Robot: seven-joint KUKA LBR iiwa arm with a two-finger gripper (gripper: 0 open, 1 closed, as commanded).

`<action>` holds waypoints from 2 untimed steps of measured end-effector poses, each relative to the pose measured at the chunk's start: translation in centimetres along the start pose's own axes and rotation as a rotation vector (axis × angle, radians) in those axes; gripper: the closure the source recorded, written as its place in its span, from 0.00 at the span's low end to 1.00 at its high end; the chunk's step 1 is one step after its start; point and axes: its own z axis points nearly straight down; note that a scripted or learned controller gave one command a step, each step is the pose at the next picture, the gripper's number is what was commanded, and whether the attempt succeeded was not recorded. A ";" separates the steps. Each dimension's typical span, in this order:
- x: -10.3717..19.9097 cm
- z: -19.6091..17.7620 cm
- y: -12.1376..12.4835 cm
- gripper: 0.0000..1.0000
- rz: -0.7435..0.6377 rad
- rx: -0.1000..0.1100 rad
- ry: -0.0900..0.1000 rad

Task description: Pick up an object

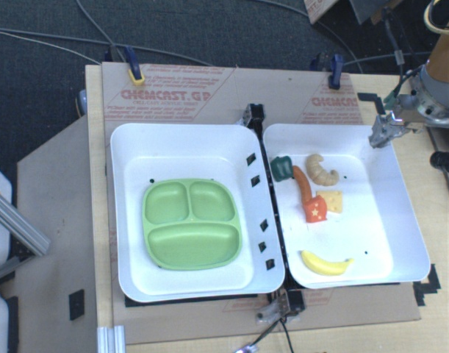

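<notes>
Where bin corner meets claw (386, 129), toy food (317, 190) well apart, leftward

End effector (383, 131) over R bin's (400, 219) far rim; banana (325, 263), carrot (303, 184) inside; L bin (128, 197) w/ green tray (192, 223).

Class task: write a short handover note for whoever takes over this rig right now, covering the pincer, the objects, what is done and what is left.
Pincer: at the right bin's far right corner, holding nothing.
Right bin: green piece, carrot, tan curled piece, red piece, yellow wedge, banana.
Left bin: green divided plate.
Done: nothing picked.
Left: choose an object, descend, grasp, lift.
</notes>
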 end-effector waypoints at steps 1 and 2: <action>0.0 -4.9 0.2 1.00 0.001 0.002 0.000; 4.5 -5.1 -0.5 1.00 -0.002 0.011 0.005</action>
